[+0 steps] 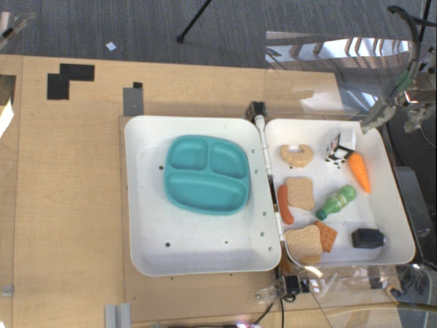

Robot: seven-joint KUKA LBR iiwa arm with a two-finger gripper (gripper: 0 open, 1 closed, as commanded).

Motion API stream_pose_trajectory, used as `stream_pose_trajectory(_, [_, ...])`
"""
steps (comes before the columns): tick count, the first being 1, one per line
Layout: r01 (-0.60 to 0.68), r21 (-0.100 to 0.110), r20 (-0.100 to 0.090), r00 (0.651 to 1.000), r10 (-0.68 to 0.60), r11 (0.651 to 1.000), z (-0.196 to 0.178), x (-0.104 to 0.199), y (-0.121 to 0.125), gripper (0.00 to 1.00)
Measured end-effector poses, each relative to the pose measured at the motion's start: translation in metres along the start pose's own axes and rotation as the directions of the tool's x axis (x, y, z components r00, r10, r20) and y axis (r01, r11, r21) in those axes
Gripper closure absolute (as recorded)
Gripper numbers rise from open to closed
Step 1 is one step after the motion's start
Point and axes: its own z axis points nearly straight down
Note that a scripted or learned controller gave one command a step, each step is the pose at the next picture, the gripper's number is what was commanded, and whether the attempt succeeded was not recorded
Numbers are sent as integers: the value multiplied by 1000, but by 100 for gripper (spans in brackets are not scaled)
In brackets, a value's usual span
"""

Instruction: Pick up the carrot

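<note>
Carrot (360,171) is lying in the right bin (403,231), up near that bin's far right side, with its fat end pointing up toward the back and its thin tip pointing down toward the front. It is orange and sitting flat on the white floor of the bin.

Just beside its fat end, a small black-and-white toy (339,149) is standing (it looks a bit like a little cow, but it is too small to be sure). A green bottle (336,203) is lying close below the carrot, tilted, with its dark cap toward the front left. A round bagel (297,155) is sitting farther to the left. A slice of bread (300,193) is resting near the middle, and a red sausage (285,204) is lying right along the bin's left wall. Another slice of bread (304,243) is sitting at the front, touching an orange cracker (328,236). A black block (368,238) is sitting at the front right.

The left bin (147,251) is holding a teal divided plate (206,174).

The arm (392,108) is reaching in at the top right, above the back corner of the right bin, apart from the carrot. I cannot tell how the end effector is set.

The surface (61,203) is light wood.
</note>
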Motion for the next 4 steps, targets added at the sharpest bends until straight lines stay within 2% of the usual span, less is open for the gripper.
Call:
stream_pose_trajectory(1, [272,7,-9,962,-272,962,171,-47,83,0])
stream_pose_trajectory(2, [291,8,-9,957,-291,957,276,-92,58,0])
stream_pose_trajectory(3, [322,-6,-1,947,-322,947,309,-89,65,0])
stream_pose_trajectory(4, [330,-12,6,944,-330,944,296,-88,68,100])
